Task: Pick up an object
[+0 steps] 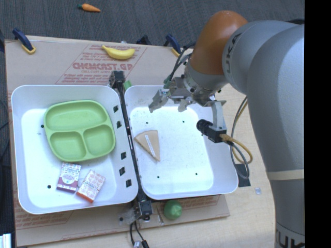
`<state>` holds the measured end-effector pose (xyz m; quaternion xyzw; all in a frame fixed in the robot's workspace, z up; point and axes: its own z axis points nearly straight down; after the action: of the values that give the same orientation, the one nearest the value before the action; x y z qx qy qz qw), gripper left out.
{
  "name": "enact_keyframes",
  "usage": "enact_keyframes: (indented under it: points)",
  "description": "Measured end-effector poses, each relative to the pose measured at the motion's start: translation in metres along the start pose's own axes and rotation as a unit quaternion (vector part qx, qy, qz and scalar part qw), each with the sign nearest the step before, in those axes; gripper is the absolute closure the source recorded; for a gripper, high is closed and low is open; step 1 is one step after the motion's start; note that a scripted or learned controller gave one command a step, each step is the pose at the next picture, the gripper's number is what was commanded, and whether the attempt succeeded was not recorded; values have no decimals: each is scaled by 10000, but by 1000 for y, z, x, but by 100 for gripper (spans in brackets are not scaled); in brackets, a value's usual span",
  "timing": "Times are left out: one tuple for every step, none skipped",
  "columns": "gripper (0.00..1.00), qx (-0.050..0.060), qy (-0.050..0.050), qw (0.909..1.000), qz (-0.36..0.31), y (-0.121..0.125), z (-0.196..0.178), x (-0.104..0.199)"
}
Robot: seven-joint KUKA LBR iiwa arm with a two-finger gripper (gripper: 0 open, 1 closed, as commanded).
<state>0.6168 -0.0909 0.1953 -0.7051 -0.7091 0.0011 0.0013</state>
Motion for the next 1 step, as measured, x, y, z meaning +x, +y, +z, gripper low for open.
enact_keyframes:
  points:
    - [0, -9, -2, 10000, 14, 32, 3, -75]
